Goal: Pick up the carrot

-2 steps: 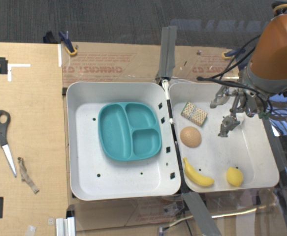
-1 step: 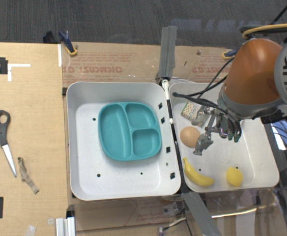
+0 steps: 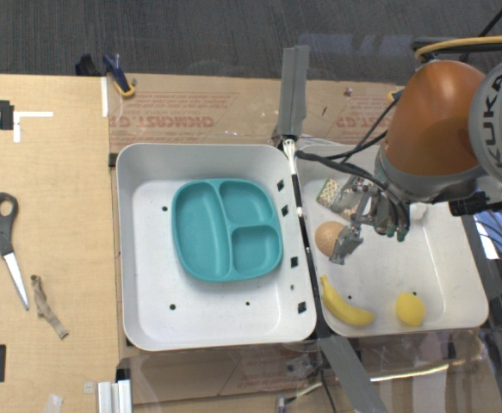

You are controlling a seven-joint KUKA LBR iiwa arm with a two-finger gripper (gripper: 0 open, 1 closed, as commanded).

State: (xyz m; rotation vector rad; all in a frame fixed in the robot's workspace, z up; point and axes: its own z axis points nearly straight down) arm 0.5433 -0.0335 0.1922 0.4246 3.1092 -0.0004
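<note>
Cannot tell whether tool (image 3: 354, 231) is open or closed, just beyond banana (image 3: 345, 305). Cannot place carrot surely; probably hidden under arm (image 3: 431, 119), beyond banana too. Should locate it first, then straddle mid-length before closing.

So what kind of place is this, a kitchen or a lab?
Probably a robotics lab bench: a grey KUKA arm with an orange band reaches over two shallow white bins, with steel scissors lying on the cardboard-covered benchtop.
</note>
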